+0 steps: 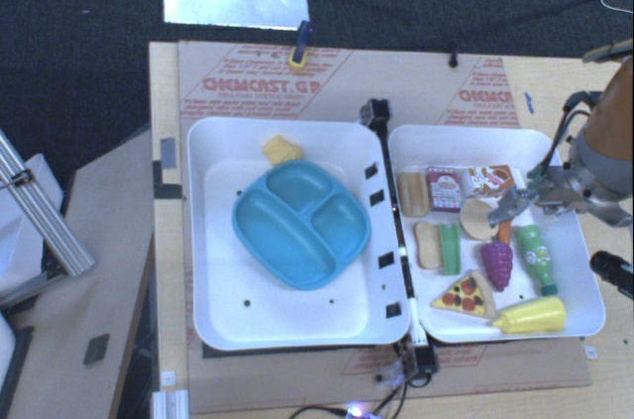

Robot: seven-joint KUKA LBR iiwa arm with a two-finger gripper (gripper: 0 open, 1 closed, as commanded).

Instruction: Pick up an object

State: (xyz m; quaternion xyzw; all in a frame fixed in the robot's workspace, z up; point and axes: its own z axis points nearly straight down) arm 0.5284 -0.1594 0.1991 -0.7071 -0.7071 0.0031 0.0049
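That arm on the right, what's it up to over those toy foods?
A robot arm reaches in from the right, its pincer low over the right bin, beside a round tan piece and an orange carrot. That bin is crowded with toy food: a purple grape bunch, a green bottle, a pizza slice, a yellow bottle. Nothing is visibly lifted yet. The left bin holds a blue divided plate and a small yellow piece.

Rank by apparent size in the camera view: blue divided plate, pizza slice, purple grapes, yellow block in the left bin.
Largest to smallest:
1. Blue divided plate
2. Pizza slice
3. Purple grapes and yellow block look too alike to rank.
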